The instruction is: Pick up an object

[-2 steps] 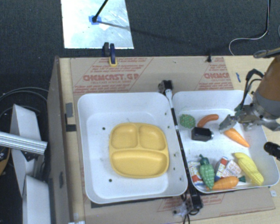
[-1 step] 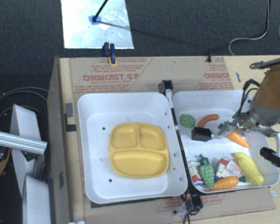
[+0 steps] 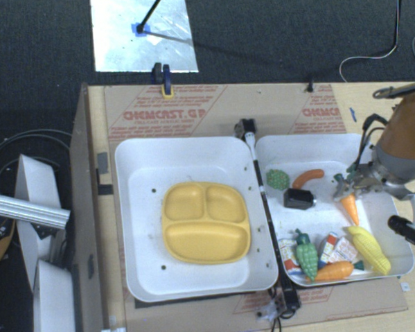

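Two white bins side by side; left bin (image 3: 136,200) w/ a yellow divided plate (image 3: 205,221). Right bin (image 3: 310,144) has toy food. Gripper (image 3: 349,186) low at its right side, fingertips just above a small carrot (image 3: 350,208); can't tell if fingers are spread or closed. Corn (image 3: 368,249), sausage (image 3: 308,178) nearby.

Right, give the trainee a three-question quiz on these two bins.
1. True or false: the yellow divided plastic plate lies in the right white bin.
2. Which item lies nearest the gripper?
A. small orange toy carrot
B. green round toy vegetable
C. yellow toy corn cob
3. Fill in: the black block lies just below the orange toy ____.

Key: 1 false, it lies in the left white bin; 2 A; 3 sausage.
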